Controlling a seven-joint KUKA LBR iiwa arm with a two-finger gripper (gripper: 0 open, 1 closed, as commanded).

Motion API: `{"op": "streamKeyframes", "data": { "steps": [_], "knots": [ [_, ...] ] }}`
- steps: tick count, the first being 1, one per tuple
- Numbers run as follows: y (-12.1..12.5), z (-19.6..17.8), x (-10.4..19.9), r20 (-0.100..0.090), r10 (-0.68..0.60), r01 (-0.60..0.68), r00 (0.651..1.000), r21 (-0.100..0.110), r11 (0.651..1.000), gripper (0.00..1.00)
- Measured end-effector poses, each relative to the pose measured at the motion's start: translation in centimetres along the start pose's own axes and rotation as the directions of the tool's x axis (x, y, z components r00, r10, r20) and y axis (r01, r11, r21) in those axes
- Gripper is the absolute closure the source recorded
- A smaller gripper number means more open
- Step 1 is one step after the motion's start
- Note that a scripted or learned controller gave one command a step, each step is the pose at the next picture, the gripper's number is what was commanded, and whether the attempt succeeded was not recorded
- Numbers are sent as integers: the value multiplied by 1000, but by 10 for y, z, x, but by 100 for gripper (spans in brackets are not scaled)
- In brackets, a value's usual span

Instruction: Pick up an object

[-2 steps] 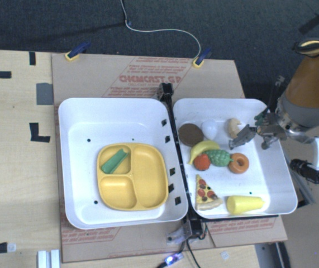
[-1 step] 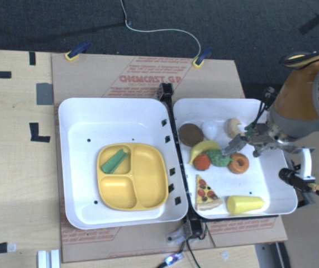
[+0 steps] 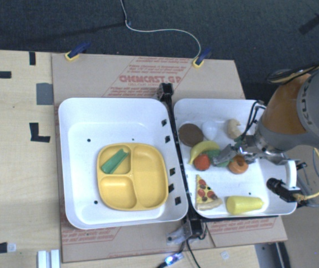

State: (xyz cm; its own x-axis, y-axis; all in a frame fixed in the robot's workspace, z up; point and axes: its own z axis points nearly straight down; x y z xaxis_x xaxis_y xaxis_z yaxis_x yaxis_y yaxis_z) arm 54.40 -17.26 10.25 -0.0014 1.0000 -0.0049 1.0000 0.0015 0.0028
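Both white bins (image 3: pixel 70 121) look like smooth, slightly glossy plastic, and the yellow divided plate (image 3: pixel 142 177) in the left one has a duller plastic sheen. The toy food beside my gripper (image 3: pixel 226 156) reads as moulded plastic: a matt brown disc (image 3: pixel 190 133), a shiny tomato (image 3: pixel 202 162). Under the bins lies rough, matt cardboard (image 3: pixel 142 77) on pale wood-look bench (image 3: pixel 8 149). My arm's orange band (image 3: pixel 285 108) gleams smoothly.

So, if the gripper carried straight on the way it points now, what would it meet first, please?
Probably the red tomato beside the banana; the gripper points left toward them, though its height above them is unclear.
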Motion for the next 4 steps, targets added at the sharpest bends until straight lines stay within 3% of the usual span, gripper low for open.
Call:
{"op": "streamKeyframes", "data": {
  "steps": [1, 2, 3, 4],
  "knots": [
    [3, 11, -4, 6, 3, -3, 1000, -8, 1000, 0],
    [6, -2, -5, 8, 3, -3, 1000, -15, 1000, 100],
    [5, -60, 4, -4, -1, 1, 1000, 0, 1000, 100],
    [7, -123, 5, -3, -1, 1, 1000, -2, 1000, 100]
  ]
}}
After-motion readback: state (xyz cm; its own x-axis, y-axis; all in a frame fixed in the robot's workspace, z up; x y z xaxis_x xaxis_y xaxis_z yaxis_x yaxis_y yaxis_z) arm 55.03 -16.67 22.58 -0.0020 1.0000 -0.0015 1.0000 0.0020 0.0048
